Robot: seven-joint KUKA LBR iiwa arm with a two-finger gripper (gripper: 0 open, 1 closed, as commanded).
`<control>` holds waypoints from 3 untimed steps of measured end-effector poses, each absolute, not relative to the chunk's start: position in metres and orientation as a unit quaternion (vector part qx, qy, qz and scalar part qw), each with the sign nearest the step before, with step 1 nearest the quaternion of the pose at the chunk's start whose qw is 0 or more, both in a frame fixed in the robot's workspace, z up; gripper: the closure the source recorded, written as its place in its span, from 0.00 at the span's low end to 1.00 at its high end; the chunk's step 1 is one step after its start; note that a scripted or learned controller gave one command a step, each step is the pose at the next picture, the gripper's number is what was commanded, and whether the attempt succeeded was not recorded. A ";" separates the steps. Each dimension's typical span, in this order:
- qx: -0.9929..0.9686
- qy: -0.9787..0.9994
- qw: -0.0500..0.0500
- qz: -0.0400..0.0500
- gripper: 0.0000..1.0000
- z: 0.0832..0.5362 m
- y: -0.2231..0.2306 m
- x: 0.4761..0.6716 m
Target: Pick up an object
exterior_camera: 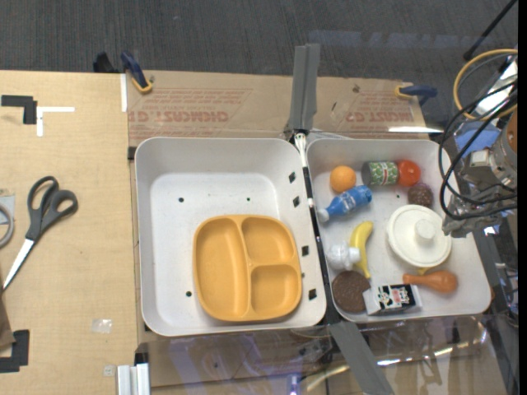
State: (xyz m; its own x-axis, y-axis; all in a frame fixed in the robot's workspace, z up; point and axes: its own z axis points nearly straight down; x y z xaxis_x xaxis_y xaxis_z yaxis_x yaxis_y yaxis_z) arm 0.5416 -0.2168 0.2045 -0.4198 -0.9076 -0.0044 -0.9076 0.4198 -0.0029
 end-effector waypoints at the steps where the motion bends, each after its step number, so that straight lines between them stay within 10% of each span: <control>1: -0.480 0.877 0.002 0.000 1.00 0.092 -0.159 0.488; 2: -0.280 0.960 0.001 0.000 1.00 0.092 -0.121 0.479; 3: -0.273 0.962 0.002 0.000 1.00 0.303 -0.129 0.548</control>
